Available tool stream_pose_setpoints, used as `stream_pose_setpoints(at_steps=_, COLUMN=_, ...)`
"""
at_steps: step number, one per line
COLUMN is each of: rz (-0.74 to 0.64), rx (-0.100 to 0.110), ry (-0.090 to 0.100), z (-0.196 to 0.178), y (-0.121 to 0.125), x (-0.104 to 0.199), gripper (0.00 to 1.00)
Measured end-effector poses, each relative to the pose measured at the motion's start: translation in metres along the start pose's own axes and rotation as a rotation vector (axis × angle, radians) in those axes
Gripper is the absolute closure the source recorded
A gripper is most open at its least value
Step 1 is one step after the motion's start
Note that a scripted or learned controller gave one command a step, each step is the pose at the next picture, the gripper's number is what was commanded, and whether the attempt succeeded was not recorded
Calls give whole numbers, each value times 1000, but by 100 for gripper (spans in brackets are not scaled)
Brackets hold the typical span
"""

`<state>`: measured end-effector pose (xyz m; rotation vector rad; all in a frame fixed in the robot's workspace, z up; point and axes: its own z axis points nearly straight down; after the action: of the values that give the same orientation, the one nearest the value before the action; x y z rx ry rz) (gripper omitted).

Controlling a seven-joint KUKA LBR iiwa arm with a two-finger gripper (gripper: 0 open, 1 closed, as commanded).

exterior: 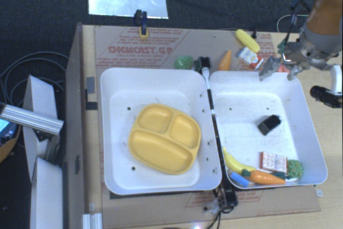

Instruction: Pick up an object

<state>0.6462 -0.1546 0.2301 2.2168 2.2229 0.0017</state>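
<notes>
The gripper (280,68) is hanging over the far edge of the right bin (305,110), its fingers spread and pinching nothing. Nothing is being carried. The likely pickings are lying below: a black block (269,124) alone mid-bin, easy to reach, while a banana (233,161), carrot (265,177) and box (273,161) are crowding the near corner.

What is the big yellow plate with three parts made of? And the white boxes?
The round yellow divided plate looks like smooth plastic: one even colour, rounded moulded ridges and a soft sheen. The two shallow white bins, left and right, also look like plastic, matte, with rounded corners and thin raised rims. That is judged from looks only.
</notes>
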Motion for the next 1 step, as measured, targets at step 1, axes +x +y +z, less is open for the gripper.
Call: stream_pose_setpoints(at_steps=1, rz=7, rx=6, ry=1, z=153, y=-28, x=-55, gripper=0)
